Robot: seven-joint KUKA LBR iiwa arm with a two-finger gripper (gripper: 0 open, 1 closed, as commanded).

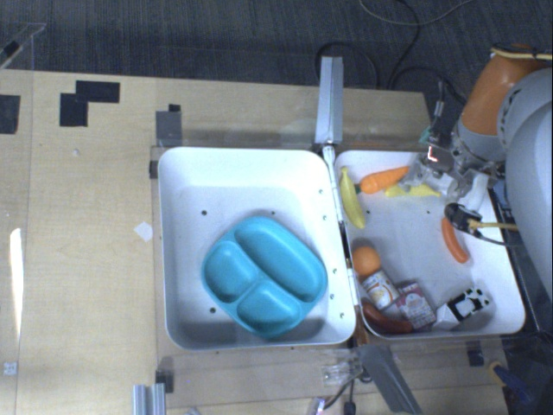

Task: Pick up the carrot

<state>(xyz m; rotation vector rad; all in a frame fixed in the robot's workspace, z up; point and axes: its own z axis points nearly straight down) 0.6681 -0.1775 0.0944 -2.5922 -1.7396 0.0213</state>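
Observation:
The carrot [383,180] is small and orange, and it lies near the back wall of the right bin [510,318], just right of the divider. My gripper [429,176] is low over the bin's back right part, close to the carrot's right end. A pale yellow item [411,192] lies right under it. The grey wrist hides the gripper's tip, and I see nothing held in it.
A banana [350,199] lies along the divider beside the carrot. In the same bin are an orange fruit [366,259], a reddish sausage shape [454,240], crumpled packets [399,303] and a black-and-white piece [471,303]. The left bin [186,180] holds a blue divided plate [264,273].

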